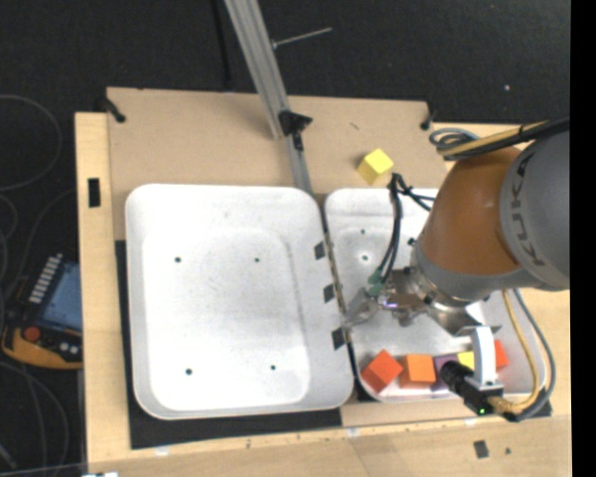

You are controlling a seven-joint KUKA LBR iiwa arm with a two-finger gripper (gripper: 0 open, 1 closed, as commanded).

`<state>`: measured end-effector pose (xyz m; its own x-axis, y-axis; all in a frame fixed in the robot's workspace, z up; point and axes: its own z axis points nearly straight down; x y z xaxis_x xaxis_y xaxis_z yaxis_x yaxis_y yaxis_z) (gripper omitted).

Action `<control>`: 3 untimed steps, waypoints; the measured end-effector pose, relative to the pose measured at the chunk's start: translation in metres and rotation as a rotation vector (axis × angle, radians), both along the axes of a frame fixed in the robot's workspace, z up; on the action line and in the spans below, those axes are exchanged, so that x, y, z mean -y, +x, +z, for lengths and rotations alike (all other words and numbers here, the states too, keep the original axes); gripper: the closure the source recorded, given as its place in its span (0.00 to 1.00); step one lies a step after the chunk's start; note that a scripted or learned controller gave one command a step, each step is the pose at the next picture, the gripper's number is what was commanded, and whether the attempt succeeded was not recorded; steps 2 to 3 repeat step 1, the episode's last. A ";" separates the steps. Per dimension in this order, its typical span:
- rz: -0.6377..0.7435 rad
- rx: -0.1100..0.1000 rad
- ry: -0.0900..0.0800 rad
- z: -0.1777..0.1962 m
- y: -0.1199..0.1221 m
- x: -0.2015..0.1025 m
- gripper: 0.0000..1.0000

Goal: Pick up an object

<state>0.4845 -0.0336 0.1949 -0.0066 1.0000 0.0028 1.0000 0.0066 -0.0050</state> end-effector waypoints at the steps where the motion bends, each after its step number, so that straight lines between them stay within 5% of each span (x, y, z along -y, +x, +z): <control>1: -0.001 0.015 -0.003 0.121 0.001 -0.020 0.00; 3: -0.001 0.015 -0.003 0.121 0.001 -0.020 0.00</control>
